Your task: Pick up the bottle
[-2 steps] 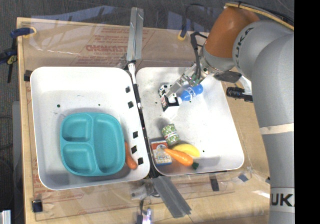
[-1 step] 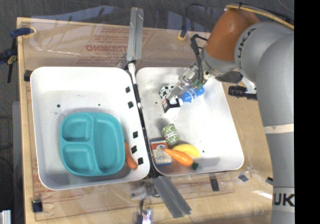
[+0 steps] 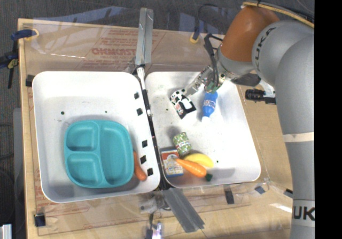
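A small blue bottle (image 3: 209,104) with a pale label lies in the upper part of the right bin (image 3: 243,125), its top end pointing toward the back wall. My gripper (image 3: 207,85) hangs just above that top end, reaching in from the upper right. From this angle the gripper's tip overlaps the bottle's cap, so whether it touches the bottle is unclear.
A black-and-white patterned item (image 3: 182,103) lies just left of the bottle. Nearer the front are a green can (image 3: 181,143), a yellow fruit (image 3: 199,160), a carrot (image 3: 191,167) and a small red box (image 3: 171,163). The left bin (image 3: 48,93) holds a teal divided plate (image 3: 99,153).
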Available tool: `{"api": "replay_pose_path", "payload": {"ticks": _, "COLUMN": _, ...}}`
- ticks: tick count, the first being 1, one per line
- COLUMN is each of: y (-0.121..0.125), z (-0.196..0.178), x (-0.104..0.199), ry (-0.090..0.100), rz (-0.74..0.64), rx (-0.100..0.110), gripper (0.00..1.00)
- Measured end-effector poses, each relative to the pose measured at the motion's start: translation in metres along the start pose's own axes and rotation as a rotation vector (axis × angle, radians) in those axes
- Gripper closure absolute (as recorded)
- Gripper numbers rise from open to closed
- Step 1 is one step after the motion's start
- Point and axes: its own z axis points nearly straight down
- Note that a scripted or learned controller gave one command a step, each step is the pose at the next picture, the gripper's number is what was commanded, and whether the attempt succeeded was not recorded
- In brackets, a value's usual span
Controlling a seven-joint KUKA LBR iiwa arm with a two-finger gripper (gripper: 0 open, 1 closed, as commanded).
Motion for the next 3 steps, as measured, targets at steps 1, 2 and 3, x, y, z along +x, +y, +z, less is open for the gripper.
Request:
{"api": "replay_pose_path", "payload": {"ticks": 1, "y": -0.0002, "z": 0.0001, "x": 0.0001, "ry": 0.0, "rz": 0.0, "rx": 0.0, "gripper": 0.0}}
{"api": "replay_pose_path", "payload": {"ticks": 2, "y": 0.0, "z": 0.0098, "x": 0.0003, "ry": 0.005, "rz": -0.086, "rx": 0.001, "gripper": 0.0}}
{"api": "replay_pose_path", "payload": {"ticks": 3, "y": -0.0005, "z": 0.01, "x": -0.0004, "ry": 0.004, "rz": -0.272, "rx": 0.003, "gripper": 0.0}}
